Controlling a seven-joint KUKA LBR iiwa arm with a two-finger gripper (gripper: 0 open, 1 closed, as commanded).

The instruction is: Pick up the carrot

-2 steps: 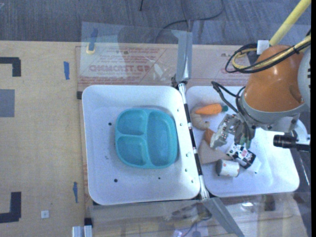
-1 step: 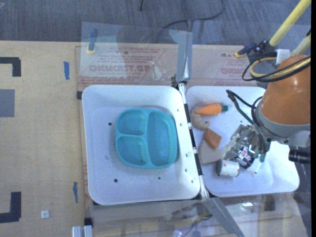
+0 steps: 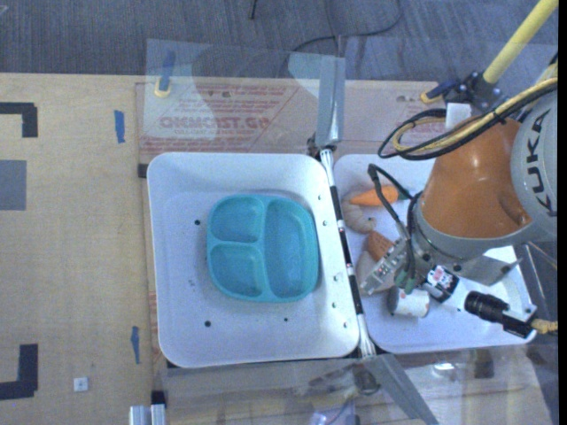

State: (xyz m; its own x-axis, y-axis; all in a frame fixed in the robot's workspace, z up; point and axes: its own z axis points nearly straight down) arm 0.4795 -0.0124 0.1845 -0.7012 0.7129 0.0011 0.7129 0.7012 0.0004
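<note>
The carrot point(image 3: 370, 197) is seen lying in the right bin point(image 3: 461, 339), near its far left corner, just beside a pale rounded item point(image 3: 359, 219) and close to another orange-brown piece point(image 3: 381, 240). The end effector point(image 3: 385, 271) is held low over that bin, nearer the camera than the carrot, and nothing can be seen between its parts. Whether it is apart or together cannot be told, since it is viewed from above and is largely covered by the wrist.

A wrong pick is judged the main risk: the orange-brown piece lies closer to the end effector than the carrot and could be taken for it. The carrot could also be pushed against the bin wall or the pale item if it is approached off-centre, and a dark cable point(image 3: 383, 181) arching over it could be snagged.

Much of the right bin is hidden under the arm point(image 3: 474, 193). The left bin point(image 3: 173, 237) carries a blue divided plate point(image 3: 263, 247).
</note>
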